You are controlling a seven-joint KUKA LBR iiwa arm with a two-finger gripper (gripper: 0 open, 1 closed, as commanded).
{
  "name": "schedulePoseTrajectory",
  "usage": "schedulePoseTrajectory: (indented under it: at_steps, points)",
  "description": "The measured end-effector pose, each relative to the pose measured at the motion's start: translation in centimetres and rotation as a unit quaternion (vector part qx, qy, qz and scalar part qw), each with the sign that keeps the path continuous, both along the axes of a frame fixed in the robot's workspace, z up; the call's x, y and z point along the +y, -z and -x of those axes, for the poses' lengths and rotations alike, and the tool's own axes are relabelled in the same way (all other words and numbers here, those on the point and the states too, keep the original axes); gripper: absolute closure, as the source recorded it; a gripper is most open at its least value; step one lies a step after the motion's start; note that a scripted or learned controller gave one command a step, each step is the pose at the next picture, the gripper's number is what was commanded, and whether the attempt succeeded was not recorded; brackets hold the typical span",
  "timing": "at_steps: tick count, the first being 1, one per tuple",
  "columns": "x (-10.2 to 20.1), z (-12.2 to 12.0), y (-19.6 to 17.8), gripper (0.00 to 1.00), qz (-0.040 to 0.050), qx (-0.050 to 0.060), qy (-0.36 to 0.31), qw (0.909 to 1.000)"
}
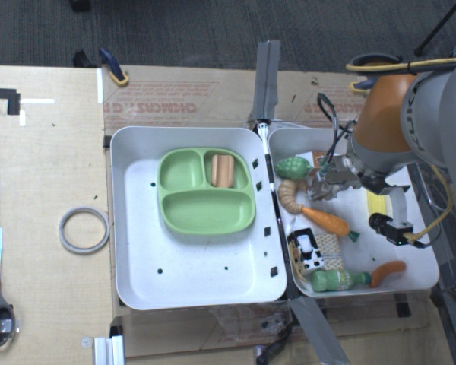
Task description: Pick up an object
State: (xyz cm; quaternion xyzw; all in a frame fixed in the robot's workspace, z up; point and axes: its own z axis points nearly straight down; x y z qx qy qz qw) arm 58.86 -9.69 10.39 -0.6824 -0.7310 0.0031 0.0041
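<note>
Pincer (324, 182) low in right bin (422, 274), just above carrot (327, 220); finger state: cannot tell. Leafy green toy (292, 166) and tan curved toy (288, 196) crowd beside carrot. Risk: pincer strikes neighbours, carrot rolls, grasp misses.

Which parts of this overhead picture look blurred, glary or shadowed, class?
Camera view: even, soft light; the left bin is bright white, near washed out; the gripper is soft and hard to read among cables; the green plate stays sharp, casting slight shadow.
</note>
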Motion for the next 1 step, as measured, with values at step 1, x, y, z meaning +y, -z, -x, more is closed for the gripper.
schedulePoseTrajectory:
  at_steps: [1]
  points:
    - [8.07,-2.81,-8.42,1.00,0.0015,-0.002,0.035,0.9994]
